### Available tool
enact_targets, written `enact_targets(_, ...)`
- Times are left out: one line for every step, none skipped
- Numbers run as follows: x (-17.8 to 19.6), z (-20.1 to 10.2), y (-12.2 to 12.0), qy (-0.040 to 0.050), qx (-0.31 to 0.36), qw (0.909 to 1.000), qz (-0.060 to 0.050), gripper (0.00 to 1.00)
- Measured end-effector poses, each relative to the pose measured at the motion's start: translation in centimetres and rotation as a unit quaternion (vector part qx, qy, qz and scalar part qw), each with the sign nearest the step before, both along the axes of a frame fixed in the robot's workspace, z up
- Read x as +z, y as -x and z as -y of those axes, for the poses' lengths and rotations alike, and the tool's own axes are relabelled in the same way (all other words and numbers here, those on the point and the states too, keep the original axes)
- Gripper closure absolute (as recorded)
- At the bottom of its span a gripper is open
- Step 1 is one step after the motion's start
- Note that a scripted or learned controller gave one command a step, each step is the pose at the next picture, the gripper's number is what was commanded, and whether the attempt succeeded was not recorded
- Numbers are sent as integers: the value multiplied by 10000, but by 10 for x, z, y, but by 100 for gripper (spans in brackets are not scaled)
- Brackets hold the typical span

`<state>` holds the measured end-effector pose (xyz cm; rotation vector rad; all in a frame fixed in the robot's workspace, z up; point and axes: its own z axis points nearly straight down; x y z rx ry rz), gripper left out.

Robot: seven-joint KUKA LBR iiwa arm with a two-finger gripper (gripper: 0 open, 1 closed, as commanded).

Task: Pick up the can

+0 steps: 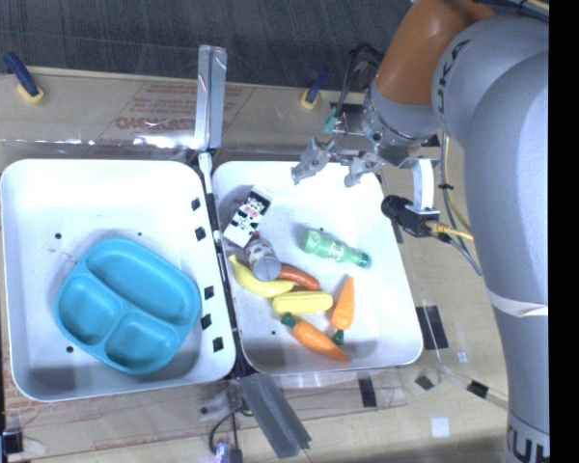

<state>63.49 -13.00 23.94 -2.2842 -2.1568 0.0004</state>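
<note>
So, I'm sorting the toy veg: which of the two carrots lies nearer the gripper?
The upright-looking carrot at the right bin's right side, nearer the gripper; the other carrot lies along the bin's front edge.

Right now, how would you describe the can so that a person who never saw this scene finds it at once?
Look in the right bin, along its left side. There the can lies tipped over, just below the black-and-white carton and touching the top of the banana. It is the one small, grey, metallic thing there; its neighbours are yellow, orange or green.
</note>
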Motion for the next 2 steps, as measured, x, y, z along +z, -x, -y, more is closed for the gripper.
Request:
enact_targets(-51,58,-22,1,240,9997,-8,0)
enact_targets(-111,76,-22,-7,-546,9985,-23,0)
